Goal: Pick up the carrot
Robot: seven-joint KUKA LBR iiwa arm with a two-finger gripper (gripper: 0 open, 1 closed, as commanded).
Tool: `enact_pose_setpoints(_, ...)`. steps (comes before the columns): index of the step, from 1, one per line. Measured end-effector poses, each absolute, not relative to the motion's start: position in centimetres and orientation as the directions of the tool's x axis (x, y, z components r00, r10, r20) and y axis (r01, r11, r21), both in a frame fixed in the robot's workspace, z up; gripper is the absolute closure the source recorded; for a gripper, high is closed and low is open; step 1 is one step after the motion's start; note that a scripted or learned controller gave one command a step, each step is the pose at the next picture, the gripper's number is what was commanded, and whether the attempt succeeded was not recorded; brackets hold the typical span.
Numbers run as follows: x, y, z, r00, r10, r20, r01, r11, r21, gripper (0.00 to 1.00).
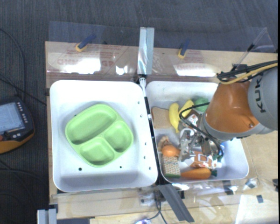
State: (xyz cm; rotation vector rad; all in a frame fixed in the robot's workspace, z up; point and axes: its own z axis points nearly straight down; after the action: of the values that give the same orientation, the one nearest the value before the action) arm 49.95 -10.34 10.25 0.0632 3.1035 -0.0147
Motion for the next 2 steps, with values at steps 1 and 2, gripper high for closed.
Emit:
enact_pose_setpoints(1,48.7,-9.0,18.6,-0.997,0.079,-0.016,0.079,0.997,-0.001,1.0)
enact_pose_setpoints(2,50.4,-11.6,20.3,-0.991,0.135,-0.011,0.135,0.991,-0.001,1.0)
